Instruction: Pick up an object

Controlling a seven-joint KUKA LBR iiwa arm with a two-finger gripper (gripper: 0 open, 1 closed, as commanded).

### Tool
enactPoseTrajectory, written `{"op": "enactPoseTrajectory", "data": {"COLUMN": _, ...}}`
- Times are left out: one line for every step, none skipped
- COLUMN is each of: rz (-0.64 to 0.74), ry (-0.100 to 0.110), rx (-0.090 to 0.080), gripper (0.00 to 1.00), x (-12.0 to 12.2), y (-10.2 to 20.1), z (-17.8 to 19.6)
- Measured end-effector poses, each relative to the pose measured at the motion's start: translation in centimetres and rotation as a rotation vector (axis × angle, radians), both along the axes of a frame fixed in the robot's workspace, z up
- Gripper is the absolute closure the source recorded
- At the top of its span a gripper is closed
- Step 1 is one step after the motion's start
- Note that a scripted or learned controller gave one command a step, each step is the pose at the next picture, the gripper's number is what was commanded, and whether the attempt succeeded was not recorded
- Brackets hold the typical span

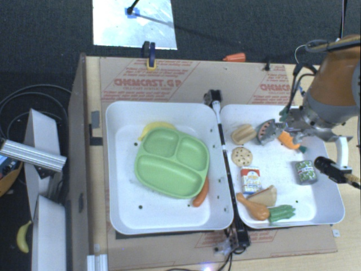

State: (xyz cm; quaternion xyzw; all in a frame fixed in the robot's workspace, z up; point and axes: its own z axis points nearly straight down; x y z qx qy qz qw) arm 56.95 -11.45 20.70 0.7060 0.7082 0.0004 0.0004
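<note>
— Nearest the lens, what lies at the right bin's [333, 208] front edge?
— One green bean pod [281, 212], just beside one tan wedge [264, 196] and one orange drumstick [252, 206].

— Count from the biggest down.
— Two white bins, side by side. The left bin [121, 208] carries one green divided tray [172, 162] near its middle, one yellow banana [155, 127] showing at the tray's back edge, one orange sausage [201, 194] at its front right corner.

— And the right bin?
— One bread roll [243, 133] near the back left corner, one cookie [242, 155], one small carton [251, 180], one green can [306, 171] towards the right edge, one carrot [289, 140] and one grey wedge [266, 132].

— The arm?
— It hangs over the back right corner. The gripper [293, 127] sits right above the carrot; whether its fingers grip anything, I cannot tell. The grey wedge crowds the carrot's left side.
</note>
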Motion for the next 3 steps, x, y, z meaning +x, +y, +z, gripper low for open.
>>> {"op": "enactPoseTrajectory", "data": {"rz": -0.008, "ry": 0.01, "rx": -0.001, "gripper": 0.0, "x": -1.8, "y": -6.0, "z": -12.1}}
{"op": "enactPoseTrajectory", "data": {"rz": 0.002, "ry": -0.013, "rx": -0.006, "gripper": 0.0, "x": 4.2, "y": -8.7, "z": -3.4}}
{"op": "enactPoseTrajectory", "data": {"rz": 0.005, "ry": -0.001, "rx": 0.003, "gripper": 0.0, "x": 5.1, "y": -4.8, "z": -11.5}}
